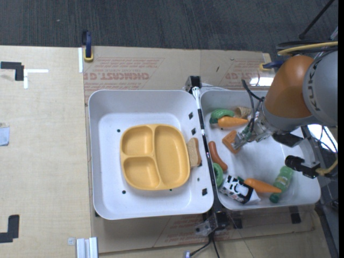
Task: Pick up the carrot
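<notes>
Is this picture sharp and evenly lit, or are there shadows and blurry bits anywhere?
In the camera view the light is soft and even; the yellow plate looks crisp with faint sheen, and the left bin shows only mild shading along its walls. The arm casts a dim shadow on the right bin, and the gripper looks slightly smeared.

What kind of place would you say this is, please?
Probably a robotics lab bench: a KUKA arm over two white bins, toy food like a carrot, and a yellow divided plate.
</notes>
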Motion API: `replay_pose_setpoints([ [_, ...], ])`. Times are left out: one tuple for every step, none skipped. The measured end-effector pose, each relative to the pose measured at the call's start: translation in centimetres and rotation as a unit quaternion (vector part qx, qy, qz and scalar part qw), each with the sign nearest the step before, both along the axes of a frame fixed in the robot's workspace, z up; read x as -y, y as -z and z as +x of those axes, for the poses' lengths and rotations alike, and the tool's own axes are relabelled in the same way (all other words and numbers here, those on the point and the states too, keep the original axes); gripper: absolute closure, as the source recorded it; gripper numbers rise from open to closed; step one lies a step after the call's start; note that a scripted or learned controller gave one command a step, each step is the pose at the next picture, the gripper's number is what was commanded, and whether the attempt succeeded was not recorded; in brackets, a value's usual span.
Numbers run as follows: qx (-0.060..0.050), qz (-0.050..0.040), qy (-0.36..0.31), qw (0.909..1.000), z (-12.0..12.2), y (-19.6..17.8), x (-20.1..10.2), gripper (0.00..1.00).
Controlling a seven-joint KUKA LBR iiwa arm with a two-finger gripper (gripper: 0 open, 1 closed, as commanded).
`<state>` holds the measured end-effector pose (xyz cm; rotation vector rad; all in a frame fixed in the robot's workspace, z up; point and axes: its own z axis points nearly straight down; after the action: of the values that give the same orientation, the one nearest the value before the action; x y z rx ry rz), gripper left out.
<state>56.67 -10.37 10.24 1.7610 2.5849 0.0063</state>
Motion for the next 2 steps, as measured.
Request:
replay_pose_setpoints([
  [0.003,-0.0026,-0.173,0.9849,-5.59,-0.11,0.62,1.0],
  [-0.004,0.0,-0.173,0.9849,-5.99,0.51,0.57,0.0],
])
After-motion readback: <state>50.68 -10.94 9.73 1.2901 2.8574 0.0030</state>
